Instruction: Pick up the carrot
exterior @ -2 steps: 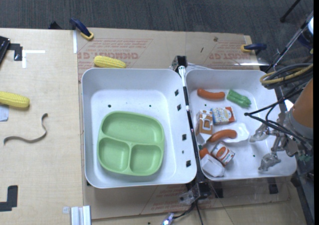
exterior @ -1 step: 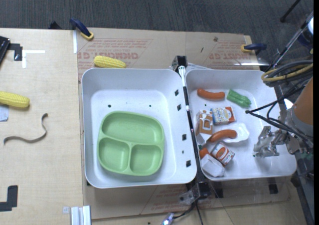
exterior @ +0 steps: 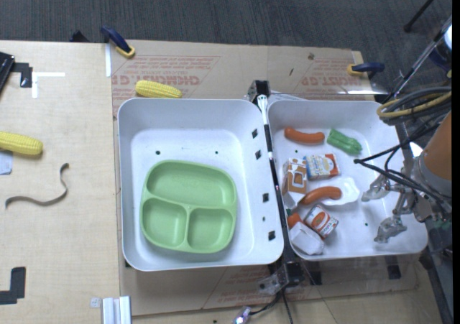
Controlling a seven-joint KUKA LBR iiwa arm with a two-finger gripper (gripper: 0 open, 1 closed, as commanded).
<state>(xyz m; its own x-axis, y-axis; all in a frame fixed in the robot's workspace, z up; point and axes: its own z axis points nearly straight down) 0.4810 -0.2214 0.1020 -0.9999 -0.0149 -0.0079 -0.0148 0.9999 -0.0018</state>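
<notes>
An orange piece that looks like the carrot (exterior: 292, 219) lies at the front left of the right bin (exterior: 359, 110), partly hidden under a white and red packet (exterior: 320, 223). My gripper (exterior: 382, 211) hovers over the right side of that bin, well to the right of the carrot. Its two metal fingers (exterior: 374, 192) stand apart, open, with nothing between them.
The right bin also holds two orange-red sausages (exterior: 304, 136) (exterior: 321, 194), a green pepper (exterior: 343, 142), two small cartons (exterior: 322, 166) and a white object (exterior: 350, 192). The left bin (exterior: 136, 128) holds a green divided plate (exterior: 190, 206). Corn cobs (exterior: 157, 89) (exterior: 20, 144) lie on the bench.
</notes>
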